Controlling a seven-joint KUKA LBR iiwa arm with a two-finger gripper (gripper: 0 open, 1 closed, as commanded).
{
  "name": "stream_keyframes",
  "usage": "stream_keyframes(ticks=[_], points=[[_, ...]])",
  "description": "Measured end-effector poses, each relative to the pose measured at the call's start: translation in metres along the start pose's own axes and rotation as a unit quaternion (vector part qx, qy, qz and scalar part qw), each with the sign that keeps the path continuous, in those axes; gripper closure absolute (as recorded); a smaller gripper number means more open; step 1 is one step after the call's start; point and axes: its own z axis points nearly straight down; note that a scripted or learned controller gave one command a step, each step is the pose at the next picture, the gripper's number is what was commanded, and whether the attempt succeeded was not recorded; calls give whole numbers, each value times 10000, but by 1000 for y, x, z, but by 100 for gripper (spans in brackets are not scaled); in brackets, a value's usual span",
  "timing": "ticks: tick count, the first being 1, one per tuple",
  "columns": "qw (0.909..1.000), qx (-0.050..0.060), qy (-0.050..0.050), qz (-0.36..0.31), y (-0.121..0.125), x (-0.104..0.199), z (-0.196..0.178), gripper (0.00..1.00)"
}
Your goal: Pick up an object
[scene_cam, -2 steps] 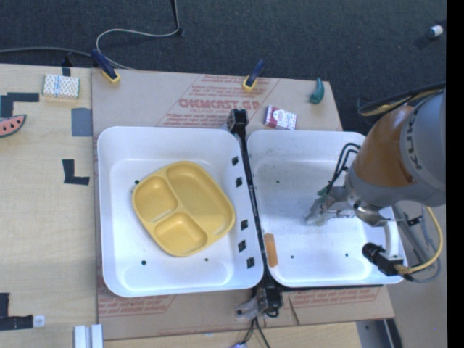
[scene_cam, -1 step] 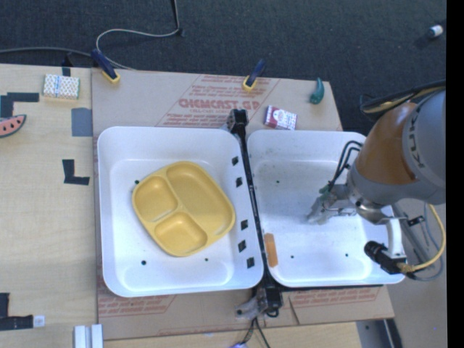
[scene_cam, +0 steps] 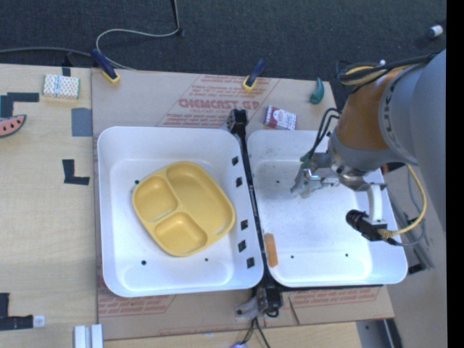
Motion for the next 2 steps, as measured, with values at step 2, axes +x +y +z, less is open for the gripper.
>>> stream_keyframes(ticks=[2], points=[[10000, -21, -4, 1, 65, 6, 54, 0]])
